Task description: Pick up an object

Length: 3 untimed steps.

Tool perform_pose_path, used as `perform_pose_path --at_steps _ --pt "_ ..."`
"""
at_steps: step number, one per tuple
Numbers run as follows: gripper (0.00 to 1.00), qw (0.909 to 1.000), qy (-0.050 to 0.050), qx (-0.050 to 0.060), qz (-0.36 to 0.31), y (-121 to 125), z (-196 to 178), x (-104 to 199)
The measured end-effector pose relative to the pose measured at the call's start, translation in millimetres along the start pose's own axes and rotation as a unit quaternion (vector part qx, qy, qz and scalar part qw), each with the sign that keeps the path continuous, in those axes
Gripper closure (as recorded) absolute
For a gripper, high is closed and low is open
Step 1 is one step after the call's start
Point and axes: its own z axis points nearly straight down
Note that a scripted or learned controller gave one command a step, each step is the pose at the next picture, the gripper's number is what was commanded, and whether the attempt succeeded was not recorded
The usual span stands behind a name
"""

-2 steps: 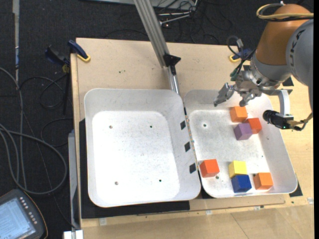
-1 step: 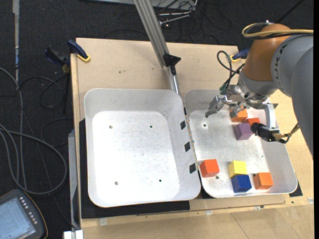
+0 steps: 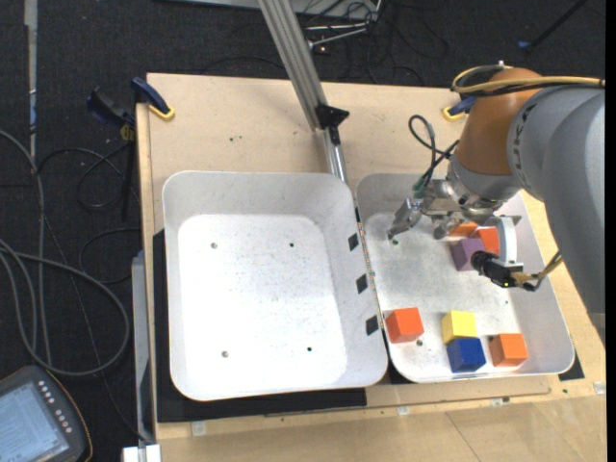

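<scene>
The right bin (image 3: pixel 539 301) holds several small blocks. A purple block (image 3: pixel 470 251) and an orange block (image 3: pixel 484 235) lie together at its middle right, partly under the arm's wrist. Along the front of the bin sit an orange block (image 3: pixel 404 323), a yellow block (image 3: pixel 460 325), a blue block (image 3: pixel 466 354) and another orange block (image 3: pixel 508 349). My gripper (image 3: pixel 423 215) hangs low over the back of the right bin, just left of the purple and orange pair. I see no block in it.
The left bin (image 3: pixel 192 200) stands beside the right one, sharing a raised middle rim. A slanted metal pole (image 3: pixel 298 61) comes down to the back of that rim. Cables loop around the wrist (image 3: pixel 486 142).
</scene>
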Motion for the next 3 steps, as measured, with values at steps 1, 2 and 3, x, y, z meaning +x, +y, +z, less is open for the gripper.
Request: perform_pose_path --at_steps 1,2,3 --pt "1.0 1.0 -0.001 -0.004 0.0 1.8 -13.7 -0.5" --pt "1.0 1.0 -0.001 -0.006 -0.001 12.7 -65.9 -5.0" --pt "1.0 1.0 -0.001 -0.006 -0.001 18.4 -129.7 -8.2"
